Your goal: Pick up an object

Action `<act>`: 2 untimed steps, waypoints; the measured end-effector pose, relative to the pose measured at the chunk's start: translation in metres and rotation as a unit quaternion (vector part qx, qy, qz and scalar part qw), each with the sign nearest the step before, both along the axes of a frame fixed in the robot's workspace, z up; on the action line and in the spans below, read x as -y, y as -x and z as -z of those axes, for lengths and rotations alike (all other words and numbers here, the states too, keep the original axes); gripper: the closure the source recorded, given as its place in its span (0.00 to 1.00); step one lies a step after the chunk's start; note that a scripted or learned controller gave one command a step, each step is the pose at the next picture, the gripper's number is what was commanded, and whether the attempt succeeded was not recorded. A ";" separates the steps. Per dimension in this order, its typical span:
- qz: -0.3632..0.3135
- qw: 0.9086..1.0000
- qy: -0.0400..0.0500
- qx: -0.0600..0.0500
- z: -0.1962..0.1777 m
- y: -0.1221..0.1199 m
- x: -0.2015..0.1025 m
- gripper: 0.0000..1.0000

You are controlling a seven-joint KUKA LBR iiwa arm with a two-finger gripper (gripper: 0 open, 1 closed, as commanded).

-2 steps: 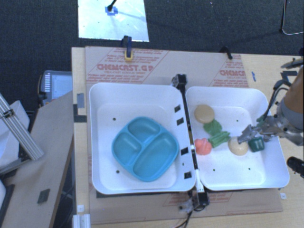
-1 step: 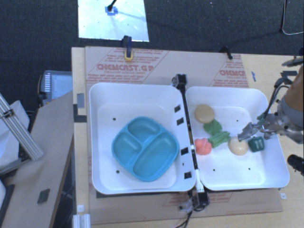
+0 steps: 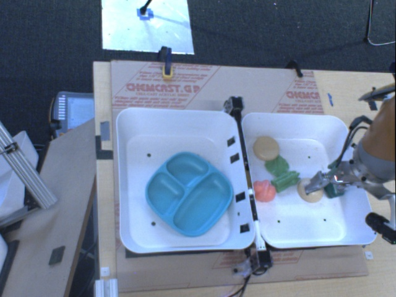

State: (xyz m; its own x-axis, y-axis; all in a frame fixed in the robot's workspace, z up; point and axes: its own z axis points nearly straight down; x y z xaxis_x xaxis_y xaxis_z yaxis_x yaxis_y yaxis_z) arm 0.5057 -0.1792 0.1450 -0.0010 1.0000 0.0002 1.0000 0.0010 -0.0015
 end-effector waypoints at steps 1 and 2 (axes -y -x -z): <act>-0.001 1.000 -0.001 0.004 0.044 -0.002 0.000 0.00; -0.002 1.000 -0.005 0.001 0.052 -0.005 -0.003 0.00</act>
State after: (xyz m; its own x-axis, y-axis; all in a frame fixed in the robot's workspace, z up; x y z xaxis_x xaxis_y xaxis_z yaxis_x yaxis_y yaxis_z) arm 0.5108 -0.1765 0.0930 -0.0042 0.9999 0.0092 1.0000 0.0042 0.0003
